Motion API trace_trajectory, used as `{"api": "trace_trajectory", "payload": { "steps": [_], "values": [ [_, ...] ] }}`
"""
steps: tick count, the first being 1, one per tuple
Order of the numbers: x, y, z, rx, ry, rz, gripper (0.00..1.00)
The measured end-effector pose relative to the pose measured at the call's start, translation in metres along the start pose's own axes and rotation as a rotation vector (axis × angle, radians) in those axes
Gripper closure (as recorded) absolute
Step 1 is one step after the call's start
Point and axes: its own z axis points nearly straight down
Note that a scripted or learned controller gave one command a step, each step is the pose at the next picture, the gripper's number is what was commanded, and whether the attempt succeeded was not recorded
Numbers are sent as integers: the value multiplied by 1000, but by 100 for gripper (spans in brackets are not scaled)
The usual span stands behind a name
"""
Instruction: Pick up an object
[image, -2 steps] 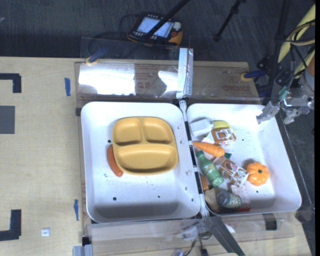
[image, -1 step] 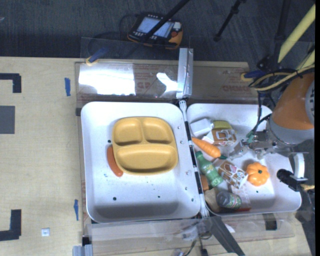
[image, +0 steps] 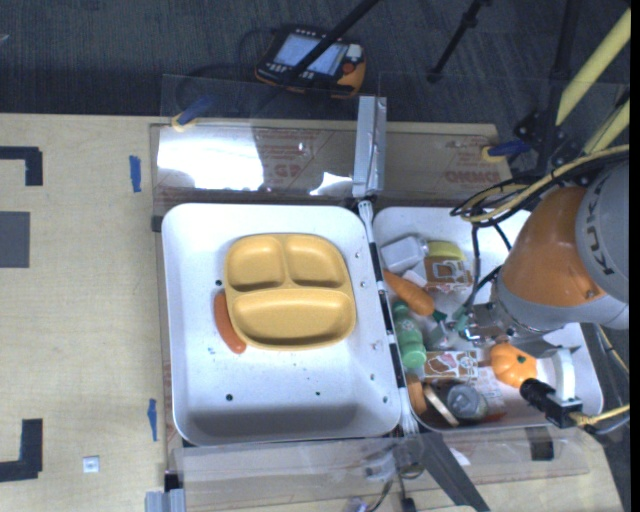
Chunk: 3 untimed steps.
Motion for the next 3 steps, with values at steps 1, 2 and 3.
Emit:
{"api": "trace_trajectory", "payload": {
  "steps": [1, 2, 3],
  "values": [
    [-18, 59, 1, 0, -1, -19, 0],
    [-48, 66, 1, 0, -2, -97, 0],
    [-9, 120, 2, 2, 0, -64, 0]
  ]
}}
